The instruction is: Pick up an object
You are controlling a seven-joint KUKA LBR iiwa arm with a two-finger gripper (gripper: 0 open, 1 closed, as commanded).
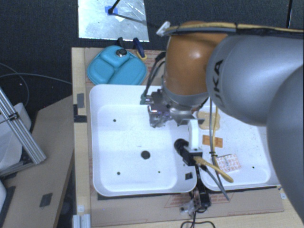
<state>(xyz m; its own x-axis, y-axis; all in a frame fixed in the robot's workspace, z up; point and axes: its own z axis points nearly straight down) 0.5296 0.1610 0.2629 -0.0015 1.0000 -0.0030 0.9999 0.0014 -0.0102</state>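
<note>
A: Camera view. Where is the arm?
B: It enters from 3 o'clock; its orange band sits over the inner edge of the left bin. The tool hangs just below the band, above that bin's 1 o'clock corner.
A: Tool state?
B: Cannot tell; the wrist hides it.
A: Objects?
B: A small dark disc lies on the left bin's floor, at 7 o'clock from the tool, apart from it. The right bin holds a patterned card and orange pieces. A blue tray rests on the worktop at 12 o'clock.
</note>
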